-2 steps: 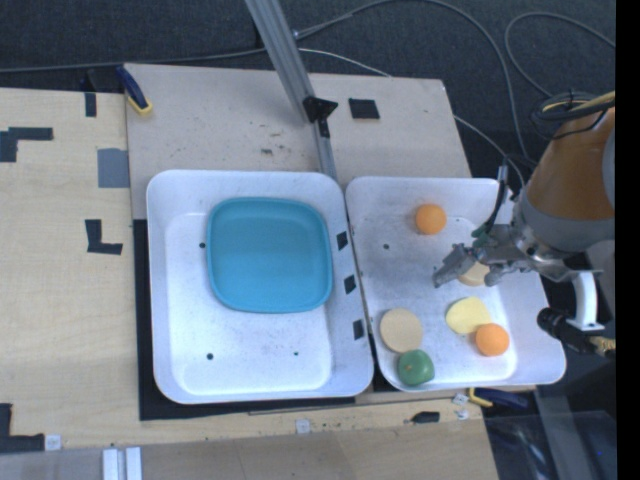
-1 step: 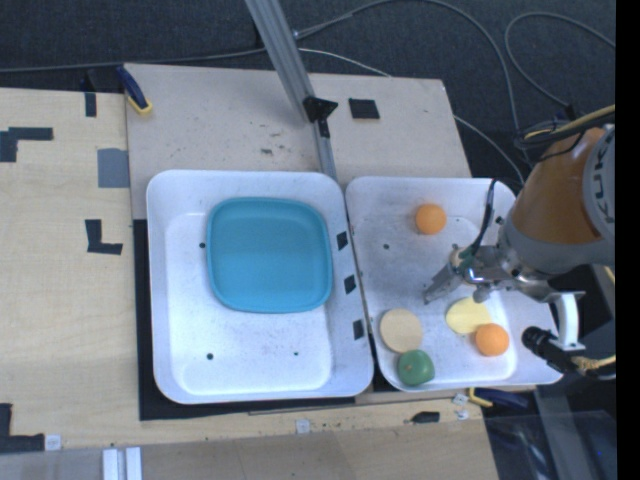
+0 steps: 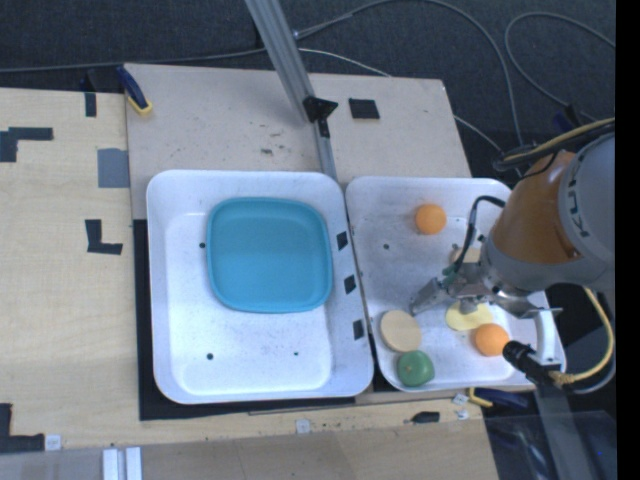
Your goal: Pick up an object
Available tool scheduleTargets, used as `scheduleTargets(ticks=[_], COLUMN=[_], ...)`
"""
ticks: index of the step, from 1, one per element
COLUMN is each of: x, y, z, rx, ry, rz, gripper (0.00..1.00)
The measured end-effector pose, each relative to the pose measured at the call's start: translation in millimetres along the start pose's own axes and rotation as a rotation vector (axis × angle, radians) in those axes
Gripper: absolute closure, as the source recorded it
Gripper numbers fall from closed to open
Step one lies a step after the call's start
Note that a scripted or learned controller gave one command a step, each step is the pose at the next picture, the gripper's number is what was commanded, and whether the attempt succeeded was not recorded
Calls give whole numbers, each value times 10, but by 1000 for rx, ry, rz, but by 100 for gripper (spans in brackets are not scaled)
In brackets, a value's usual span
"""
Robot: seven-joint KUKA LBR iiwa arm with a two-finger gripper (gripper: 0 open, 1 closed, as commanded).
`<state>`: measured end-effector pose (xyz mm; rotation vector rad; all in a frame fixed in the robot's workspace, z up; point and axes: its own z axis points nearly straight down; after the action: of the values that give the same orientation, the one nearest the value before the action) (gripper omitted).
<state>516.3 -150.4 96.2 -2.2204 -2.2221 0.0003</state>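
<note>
just tool (image 3: 432,296), above right bin (image 3: 385,208)

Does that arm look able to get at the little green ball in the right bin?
Probably yes. The green ball lies uncovered at the bin's near edge, beside a tan disc, with the end effector just above it.

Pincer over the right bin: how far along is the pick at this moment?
Done: the arm has reached in, with the pincer low over the right bin.
In hand: nothing visibly; no object shows between its fingers.
Left: the grasp and lift. The beige disc, green ball, yellow piece and two orange balls all lie on the bin floor.
</note>
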Motion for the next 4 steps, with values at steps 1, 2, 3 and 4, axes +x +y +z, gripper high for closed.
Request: scheduleTargets(ticks=[1, 2, 3, 4], x=[4, 97, 82, 83], y=[3, -34, -31, -24], z=[-111, -623, -1039, -1522], rx=[-1, -4, -3, -4], ry=[0, -1, 0, -1], rz=[-1, -1, 0, 0], gripper=[100, 100, 100, 100])
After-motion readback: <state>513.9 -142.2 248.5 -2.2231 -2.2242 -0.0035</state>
